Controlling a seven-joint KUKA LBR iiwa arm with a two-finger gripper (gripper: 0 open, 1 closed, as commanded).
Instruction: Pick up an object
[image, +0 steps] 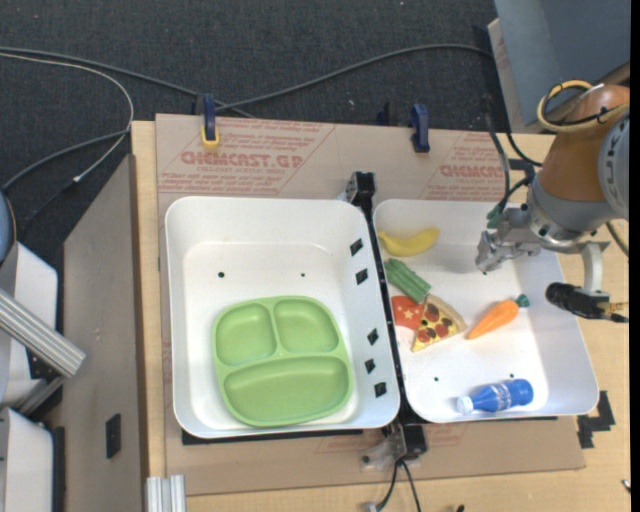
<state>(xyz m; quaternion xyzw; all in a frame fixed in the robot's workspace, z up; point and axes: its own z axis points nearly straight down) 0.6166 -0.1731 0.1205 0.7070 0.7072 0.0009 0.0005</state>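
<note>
My gripper (497, 250) hangs over the upper right part of the right shallow white bin (560, 380); I cannot tell its state. The yellow plastic banana (410, 241) lies left of my gripper, well apart. The orange toy carrot (495, 318) lies just below my gripper, and the pizza slice (437, 325) below-left of it.
</note>
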